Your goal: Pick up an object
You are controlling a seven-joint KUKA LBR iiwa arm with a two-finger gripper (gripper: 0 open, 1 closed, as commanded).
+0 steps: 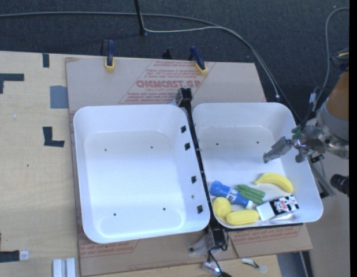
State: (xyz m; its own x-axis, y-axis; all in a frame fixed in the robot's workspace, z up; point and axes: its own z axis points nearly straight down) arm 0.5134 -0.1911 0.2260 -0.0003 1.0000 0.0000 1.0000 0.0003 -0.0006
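Two shallow white bins, smooth moulded plastic with rounded corners, sit side by side on a printed cardboard sheet (167,82) over the pale wood desk (28,172). The left bin (86,154) has a bare glossy floor. The right bin (236,120) holds a cluster at its 6 o'clock end: a curved yellow banana (275,182), a blue cylindrical item (226,191), a slim green ridged piece (251,193), two rounded yellow lumps (231,212), and a black-and-white patterned boxy piece (281,206).

Pincer (276,152) enters from 3 o'clock, grey metal, over the right bin's 3 o'clock side. One finger (273,152) juts toward 9 o'clock; whether the pincer is apart or together I cannot tell. Nothing visible between its tips.

Banana lies at the pincer's 6 o'clock, near but apart. The rest of the cluster spreads toward 7 o'clock of it.
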